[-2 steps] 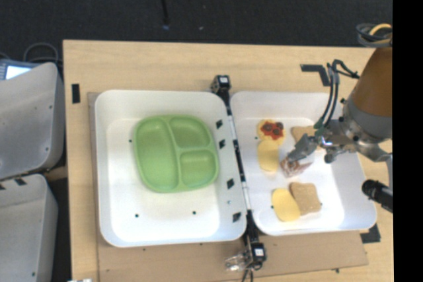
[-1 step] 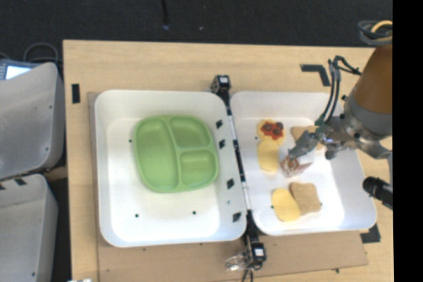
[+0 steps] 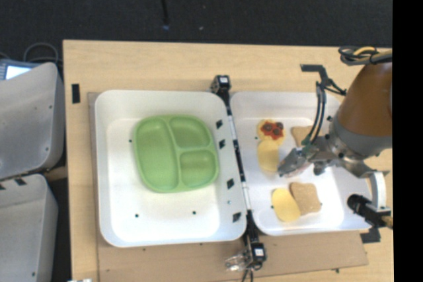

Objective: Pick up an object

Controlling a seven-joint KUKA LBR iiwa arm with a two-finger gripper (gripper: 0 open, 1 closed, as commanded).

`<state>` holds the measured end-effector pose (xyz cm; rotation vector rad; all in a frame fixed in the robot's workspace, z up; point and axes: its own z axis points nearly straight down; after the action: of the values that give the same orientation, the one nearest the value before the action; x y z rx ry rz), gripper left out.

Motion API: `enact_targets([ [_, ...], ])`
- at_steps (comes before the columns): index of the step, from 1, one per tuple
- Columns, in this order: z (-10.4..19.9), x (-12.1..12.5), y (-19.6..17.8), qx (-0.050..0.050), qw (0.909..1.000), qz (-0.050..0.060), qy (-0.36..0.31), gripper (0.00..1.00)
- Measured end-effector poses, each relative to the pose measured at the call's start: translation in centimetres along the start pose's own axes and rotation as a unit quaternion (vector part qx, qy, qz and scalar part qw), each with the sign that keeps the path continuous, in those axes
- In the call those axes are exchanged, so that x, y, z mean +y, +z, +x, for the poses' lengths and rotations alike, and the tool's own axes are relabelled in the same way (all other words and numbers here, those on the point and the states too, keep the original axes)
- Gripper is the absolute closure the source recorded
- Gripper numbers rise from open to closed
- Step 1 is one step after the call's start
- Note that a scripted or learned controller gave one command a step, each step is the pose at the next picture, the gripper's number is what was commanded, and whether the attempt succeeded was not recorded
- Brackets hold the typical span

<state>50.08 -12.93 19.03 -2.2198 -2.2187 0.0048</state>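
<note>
Count, taken from above.

Bins: two shallow white ones side by side on the bench (image 3: 79,69), a left bin (image 3: 112,208) and a right bin (image 3: 330,224).

Left bin: one green tray (image 3: 175,153), divided into three compartments.

Right bin, food-like pieces, five in all:
- two pale yellow pieces, an upper yellow piece (image 3: 268,156) and a lower yellow piece (image 3: 285,205);
- two tan, bread-like pieces, one toast slice (image 3: 306,197) touching the lower yellow piece and one tan piece (image 3: 301,135) partly hidden by the arm;
- one red-topped piece (image 3: 271,130) just above the upper yellow piece.

Arms: one.
</note>
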Motion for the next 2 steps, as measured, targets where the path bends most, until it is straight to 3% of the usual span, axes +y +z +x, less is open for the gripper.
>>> enact_targets([
  [1, -0.9, 0.0, 6.0, 0.000, 1.0000, 0.000, 0.001, 0.00],
  [2, -1.2, 0.2, 8.8, -0.002, 1.0000, -0.005, 0.001, 0.00],
])
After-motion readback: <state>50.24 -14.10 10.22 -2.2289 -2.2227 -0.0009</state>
